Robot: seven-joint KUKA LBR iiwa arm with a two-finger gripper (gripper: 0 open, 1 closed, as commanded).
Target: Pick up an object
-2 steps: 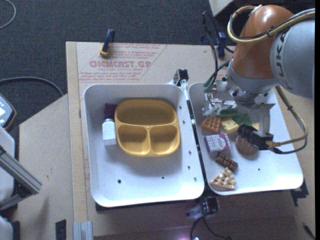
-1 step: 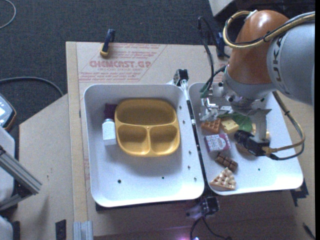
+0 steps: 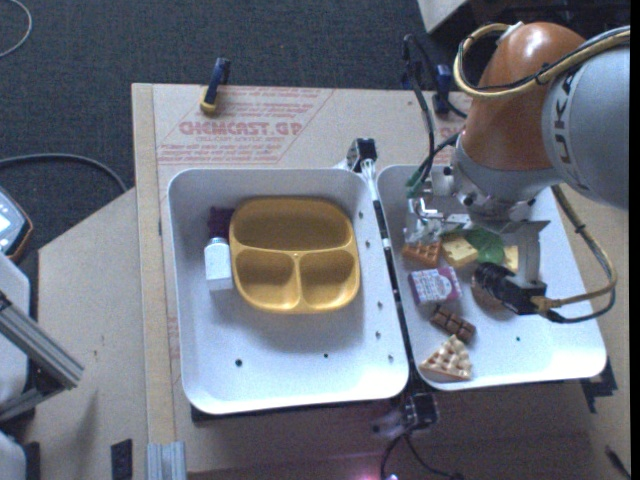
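My gripper [image 3: 428, 220] hangs low over the back left part of the right bin [image 3: 585, 338], under the grey and orange wrist. Just below it lies a small orange waffle piece [image 3: 421, 252], with a yellow cheese block [image 3: 459, 250] and a green piece [image 3: 487, 238] to the right. Further forward lie a purple-pink packet [image 3: 434, 285], a chocolate bar [image 3: 452, 323] and a triangular waffle wedge [image 3: 447, 359]. A dark brown round item [image 3: 490, 286] sits beside the packet, partly under a black cable part. I see nothing clearly held.
The left bin [image 3: 190, 348] holds a yellow divided plate [image 3: 294, 253], a small white bottle [image 3: 218, 264] and a dark purple item [image 3: 220, 218] behind it. A yellow cable [image 3: 580, 303] loops over the right bin's right side. A ridge divides the bins.
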